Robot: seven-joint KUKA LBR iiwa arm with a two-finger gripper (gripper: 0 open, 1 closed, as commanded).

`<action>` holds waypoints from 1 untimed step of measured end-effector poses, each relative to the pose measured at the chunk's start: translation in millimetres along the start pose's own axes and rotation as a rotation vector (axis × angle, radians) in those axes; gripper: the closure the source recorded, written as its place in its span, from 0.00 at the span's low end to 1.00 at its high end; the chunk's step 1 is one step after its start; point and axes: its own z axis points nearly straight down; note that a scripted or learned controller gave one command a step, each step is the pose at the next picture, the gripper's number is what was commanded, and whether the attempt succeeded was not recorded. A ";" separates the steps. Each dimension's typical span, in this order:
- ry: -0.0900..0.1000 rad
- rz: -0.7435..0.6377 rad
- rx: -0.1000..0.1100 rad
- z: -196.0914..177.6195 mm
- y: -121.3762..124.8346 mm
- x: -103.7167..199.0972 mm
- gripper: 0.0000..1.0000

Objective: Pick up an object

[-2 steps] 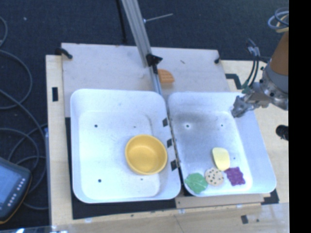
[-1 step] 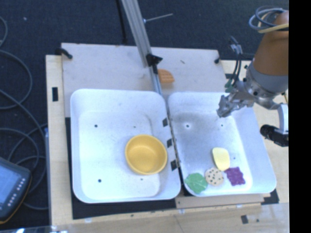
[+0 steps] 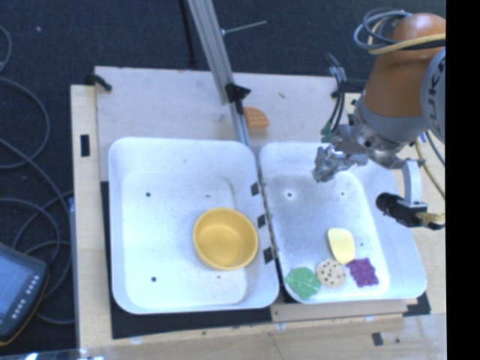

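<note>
My gripper (image 3: 324, 169) hangs over the right bin's (image 3: 390, 287) far end, nothing visibly held, though I cannot tell its opening.

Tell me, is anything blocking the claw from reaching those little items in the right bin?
Nothing visible does. The gripper hangs over the right bin's far end; bare floor lies between it and the yellow piece, cookie, purple piece and green piece.

Just one fixed camera up high, angled down over the desk (image 3: 172, 103), far enough back to catch both white bins (image 3: 142, 156) and some floor.
</note>
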 end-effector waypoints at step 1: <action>-0.001 0.000 0.000 5.1 -1.0 60.7 1.00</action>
